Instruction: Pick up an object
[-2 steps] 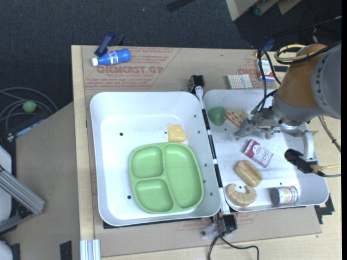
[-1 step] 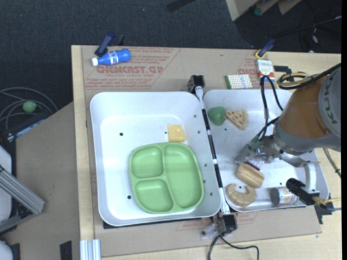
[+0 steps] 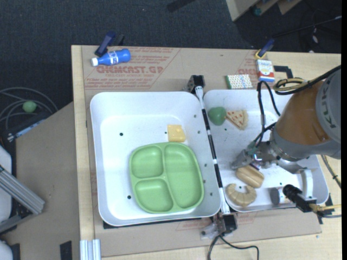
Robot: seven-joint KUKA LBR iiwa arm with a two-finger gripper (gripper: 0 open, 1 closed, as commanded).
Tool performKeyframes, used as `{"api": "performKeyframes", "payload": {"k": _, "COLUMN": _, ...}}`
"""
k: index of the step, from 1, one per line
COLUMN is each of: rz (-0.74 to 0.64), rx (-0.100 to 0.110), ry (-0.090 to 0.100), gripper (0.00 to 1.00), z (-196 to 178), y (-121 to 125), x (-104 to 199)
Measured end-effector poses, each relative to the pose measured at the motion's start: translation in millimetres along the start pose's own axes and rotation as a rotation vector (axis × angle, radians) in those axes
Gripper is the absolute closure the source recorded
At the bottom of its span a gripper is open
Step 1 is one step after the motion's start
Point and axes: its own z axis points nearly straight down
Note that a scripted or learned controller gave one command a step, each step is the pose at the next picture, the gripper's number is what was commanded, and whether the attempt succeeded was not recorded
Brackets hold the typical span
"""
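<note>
Camera view: my metal pincer [image 3: 250, 157] hangs low in the right white bin [image 3: 320, 186], just above a tan bread-roll toy [image 3: 249, 175], lined up to grab it. Whether my pincer is released or clenched, I cannot tell.

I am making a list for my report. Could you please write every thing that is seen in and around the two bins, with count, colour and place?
divided plate: 1, light green, left bin
yellow block: 1, left bin, just above the plate
green round piece: 1, right bin, top left
wedge piece: 1, tan, beside the green one
bread-like pieces: 2, tan, right bin, lower part
bottle: 1, blue and white, bench, above left bin
bins: 2, white, side by side
gripper: 1, metal, right bin, above the bread-like pieces
</note>
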Motion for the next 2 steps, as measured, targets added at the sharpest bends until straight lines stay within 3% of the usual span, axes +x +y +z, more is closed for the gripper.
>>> {"api": "performKeyframes", "payload": {"k": 2, "rz": 0.0, "rx": 0.0, "ry": 0.001, "gripper": 0.0, "z": 0.0, "y": -5.8, "x": 16.1}}
